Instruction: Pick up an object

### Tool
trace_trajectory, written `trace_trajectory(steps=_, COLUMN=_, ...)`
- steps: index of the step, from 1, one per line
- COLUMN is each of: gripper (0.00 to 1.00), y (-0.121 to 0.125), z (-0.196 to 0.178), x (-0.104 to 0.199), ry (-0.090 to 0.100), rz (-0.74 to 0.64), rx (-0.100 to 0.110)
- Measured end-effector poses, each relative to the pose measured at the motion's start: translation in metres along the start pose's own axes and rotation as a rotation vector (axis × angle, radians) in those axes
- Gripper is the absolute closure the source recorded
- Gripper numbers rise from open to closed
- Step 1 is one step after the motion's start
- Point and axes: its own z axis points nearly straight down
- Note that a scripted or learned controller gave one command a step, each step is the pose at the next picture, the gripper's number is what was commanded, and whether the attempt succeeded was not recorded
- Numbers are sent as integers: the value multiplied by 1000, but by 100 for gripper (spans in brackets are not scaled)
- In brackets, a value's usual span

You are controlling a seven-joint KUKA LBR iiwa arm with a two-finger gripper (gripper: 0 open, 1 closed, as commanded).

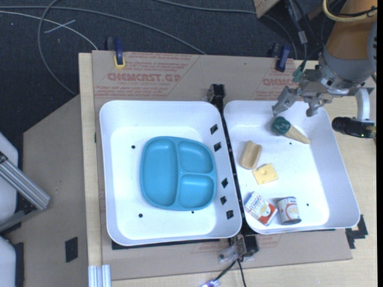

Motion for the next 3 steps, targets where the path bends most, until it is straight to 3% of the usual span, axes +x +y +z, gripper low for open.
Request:
trace_trajectory(steps=1, gripper=0, y=3, z=-8, x=0, ry=-2, rz=-3, rx=-14)
trace_trajectory(steps=3, gripper=0, y=1, z=99, x=4, ry=-1, rz=-3, rx=-7)
